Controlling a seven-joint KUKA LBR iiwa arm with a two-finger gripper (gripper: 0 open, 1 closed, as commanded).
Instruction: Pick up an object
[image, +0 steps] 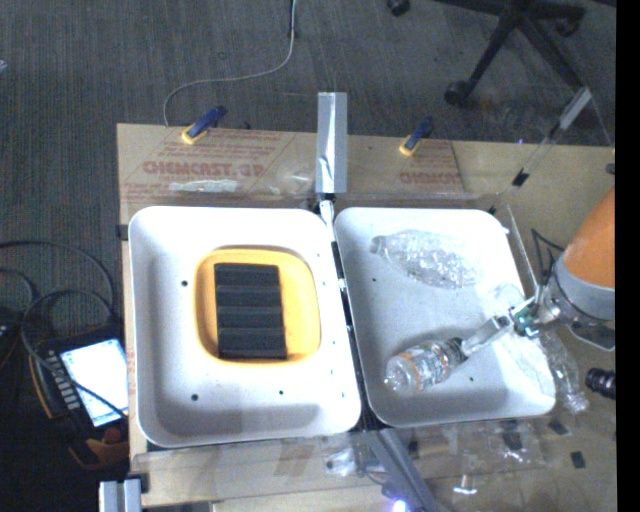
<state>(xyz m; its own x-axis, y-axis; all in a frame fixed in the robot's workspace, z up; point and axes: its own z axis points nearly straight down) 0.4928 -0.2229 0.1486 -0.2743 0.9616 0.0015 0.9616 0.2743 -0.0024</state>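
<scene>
Clear plastic bottle (428, 364) lies on its side near the front of the right bin (420, 410), loose and reachable. Just beside its upper end, the gripper (505, 326) angles in low, seemingly lined up to grasp; whether it is spread or pressed together I cannot tell. A crumpled clear bottle (425, 258) lies well apart.

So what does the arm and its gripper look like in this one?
The arm comes in from the right as a rounded orange band above a grey wrist collar. Below it, the gripper is a slim metallic-grey assembly with a small dark joint, extending over the right bin. No markings can be read.
</scene>
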